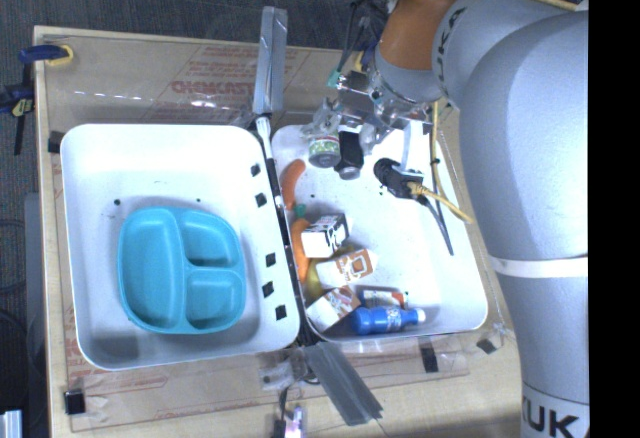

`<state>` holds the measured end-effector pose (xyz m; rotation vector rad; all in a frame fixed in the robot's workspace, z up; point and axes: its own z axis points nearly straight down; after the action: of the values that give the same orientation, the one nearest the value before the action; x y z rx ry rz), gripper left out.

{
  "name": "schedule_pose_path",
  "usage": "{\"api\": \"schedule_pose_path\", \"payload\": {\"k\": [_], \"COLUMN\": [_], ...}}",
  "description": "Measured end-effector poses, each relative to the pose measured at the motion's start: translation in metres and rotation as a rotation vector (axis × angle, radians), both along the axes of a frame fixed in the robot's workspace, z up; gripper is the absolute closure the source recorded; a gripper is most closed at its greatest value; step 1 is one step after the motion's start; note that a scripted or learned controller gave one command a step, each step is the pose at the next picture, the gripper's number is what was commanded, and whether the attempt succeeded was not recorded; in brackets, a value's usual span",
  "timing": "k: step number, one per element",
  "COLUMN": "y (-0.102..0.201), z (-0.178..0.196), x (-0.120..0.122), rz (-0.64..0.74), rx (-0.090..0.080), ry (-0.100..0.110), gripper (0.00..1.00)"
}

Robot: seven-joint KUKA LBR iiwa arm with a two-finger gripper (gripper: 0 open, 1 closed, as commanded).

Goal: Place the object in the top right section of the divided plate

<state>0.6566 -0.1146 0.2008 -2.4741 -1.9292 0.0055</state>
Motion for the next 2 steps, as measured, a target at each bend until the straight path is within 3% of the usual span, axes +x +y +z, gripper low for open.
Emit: {"api": "schedule_pose_path", "payload": {"k": [1, 2], "y": [0.044, 0.133], "z": [-0.010, -0.011], "x": [-0.139, -0.170], "rz": [0.018, 0.272], "rx": [0.000, 0.001], "ry": [0.000, 0.000], "gripper": [1.00, 1.00]}}
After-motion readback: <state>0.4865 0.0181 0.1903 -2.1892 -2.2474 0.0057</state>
